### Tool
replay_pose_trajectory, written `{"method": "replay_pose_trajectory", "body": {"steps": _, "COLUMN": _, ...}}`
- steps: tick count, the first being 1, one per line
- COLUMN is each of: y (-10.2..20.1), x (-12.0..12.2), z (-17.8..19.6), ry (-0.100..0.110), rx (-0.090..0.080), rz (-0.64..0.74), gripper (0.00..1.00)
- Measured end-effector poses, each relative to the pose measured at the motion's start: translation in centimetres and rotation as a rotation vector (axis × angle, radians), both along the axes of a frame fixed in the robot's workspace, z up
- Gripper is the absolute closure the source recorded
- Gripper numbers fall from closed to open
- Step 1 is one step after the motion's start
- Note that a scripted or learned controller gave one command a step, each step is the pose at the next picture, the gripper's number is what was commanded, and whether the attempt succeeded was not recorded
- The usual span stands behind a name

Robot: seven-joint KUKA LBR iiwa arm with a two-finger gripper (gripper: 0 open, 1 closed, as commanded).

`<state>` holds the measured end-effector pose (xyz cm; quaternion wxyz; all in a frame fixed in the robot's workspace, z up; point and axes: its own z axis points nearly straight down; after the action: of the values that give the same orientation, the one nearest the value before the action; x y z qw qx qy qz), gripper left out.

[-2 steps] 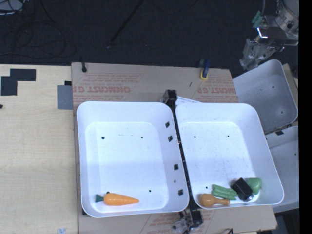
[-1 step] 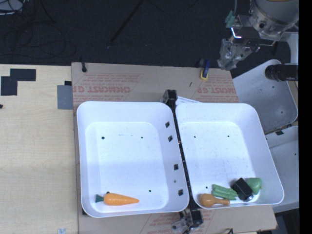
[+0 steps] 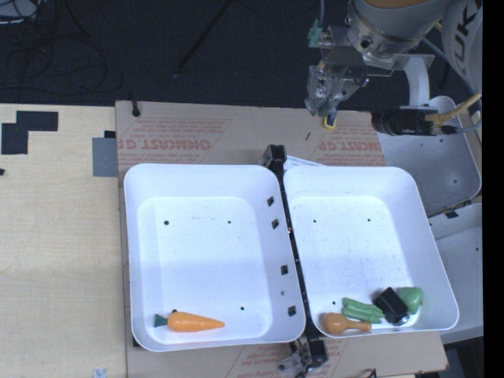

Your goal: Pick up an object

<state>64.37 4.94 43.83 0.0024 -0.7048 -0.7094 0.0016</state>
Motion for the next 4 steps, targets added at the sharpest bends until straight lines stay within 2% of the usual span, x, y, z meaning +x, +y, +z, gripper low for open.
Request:
{"method": "replay_pose_trajectory", "body": {"steps": 1, "y": -3.6, "x": -0.1, "z": -8.8, "ry": 0.006, "rx": -0.003, "rz": -0.01, "gripper": 1.0}}
{"method": "replay_pose_trajectory", "body": {"steps": 2, "y": 4.5, "x": -0.5, "z": -10.7, "ry": 0.001, "rx": 0.001, "rz": 0.001, "gripper": 1.0}}
{"method": "replay_pose_trajectory", "body": {"steps": 3, "y": 0.6, "x": 0.0, "z": 11.0, "ry": -0.021, "rx": -0.001, "rz": -0.008, "gripper": 1.0}}
{"method": "replay_pose_trajectory", "body": {"steps": 4, "y": 8.0, "x": -0.2, "z": 9.8, "ry": -0.002, "rx": -0.001, "rz": -0.001, "gripper": 1.0}}
